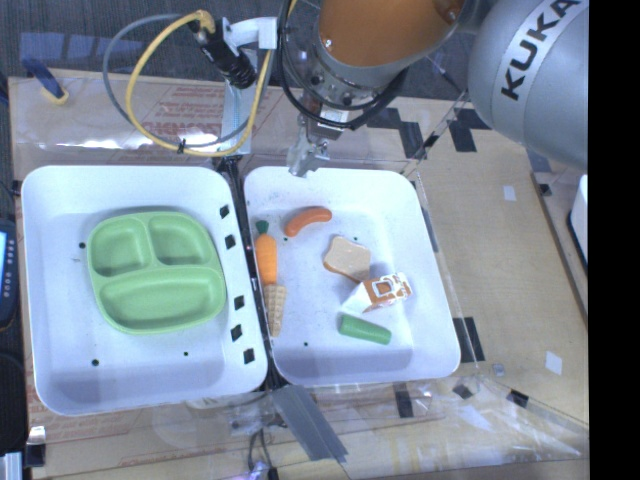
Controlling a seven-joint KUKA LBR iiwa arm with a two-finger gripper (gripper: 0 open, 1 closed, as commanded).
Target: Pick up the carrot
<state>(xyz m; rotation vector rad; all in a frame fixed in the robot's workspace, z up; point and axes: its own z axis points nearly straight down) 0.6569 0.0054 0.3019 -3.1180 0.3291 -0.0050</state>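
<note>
The gripper [308,158] hangs over the right bin's [420,353] far rim, grip unclear; the carrot [266,256] lies lengthwise, green top pointing away.

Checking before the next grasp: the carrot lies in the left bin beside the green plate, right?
Not quite. The camera view shows the carrot in the right bin, along its left wall, above the ice cream cone. The green plate sits in the left bin.
</note>
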